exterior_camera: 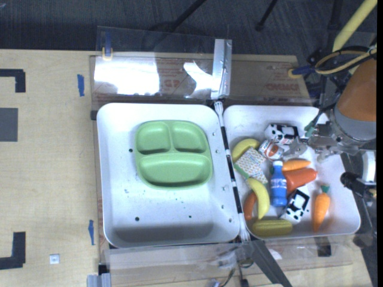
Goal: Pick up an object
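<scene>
The right bin (342, 227) holds a heap of toy food. A blue bottle (278, 186) lies in the middle, between a yellow banana (260, 197) and a black-and-white box (297, 203). An orange carrot (321, 208) lies at the right and a green pickle (270, 226) at the front. A second banana (242, 148), a patterned packet (254, 163), a small can (272, 150) and a black-and-white cow toy (281, 132) sit toward the back. An orange-red piece (299, 173) lies right of the bottle. My gripper (316, 140) hangs over the bin's back right part, just right of the cow toy.
The left bin (114, 220) carries a green divided plate (173, 153). A clear plastic panel (155, 70) stands behind the left bin. The arm with its orange band (361, 95) fills the right side above the bin's edge. Cables run at the upper right.
</scene>
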Motion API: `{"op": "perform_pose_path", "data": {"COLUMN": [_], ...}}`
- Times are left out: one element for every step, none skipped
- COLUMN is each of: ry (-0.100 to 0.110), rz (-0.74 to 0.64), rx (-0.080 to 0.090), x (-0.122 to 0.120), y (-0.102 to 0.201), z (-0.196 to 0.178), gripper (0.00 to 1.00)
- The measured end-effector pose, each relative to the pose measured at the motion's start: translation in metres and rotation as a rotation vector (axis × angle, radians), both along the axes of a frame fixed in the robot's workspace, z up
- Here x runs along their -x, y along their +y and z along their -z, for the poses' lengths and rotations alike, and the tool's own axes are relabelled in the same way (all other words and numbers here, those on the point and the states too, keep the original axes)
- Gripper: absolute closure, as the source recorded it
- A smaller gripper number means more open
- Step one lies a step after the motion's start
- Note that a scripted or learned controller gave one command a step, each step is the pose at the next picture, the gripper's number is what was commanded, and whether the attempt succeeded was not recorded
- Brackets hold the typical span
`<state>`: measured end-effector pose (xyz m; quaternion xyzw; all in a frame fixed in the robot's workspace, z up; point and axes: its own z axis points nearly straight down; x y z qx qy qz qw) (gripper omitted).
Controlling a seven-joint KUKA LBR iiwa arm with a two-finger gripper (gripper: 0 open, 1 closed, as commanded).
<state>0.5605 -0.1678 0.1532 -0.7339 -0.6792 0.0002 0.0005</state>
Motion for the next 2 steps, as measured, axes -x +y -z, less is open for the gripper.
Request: {"op": "perform_pose_path", "data": {"ry": [-0.003,-0.016], "rz": [-0.23,-0.166], "rx": [-0.004,0.002], "x": [0.013,0.076], "y": [-0.033,0.041], "z": [0.067,0.065], "gripper": [0.0,0.0]}}
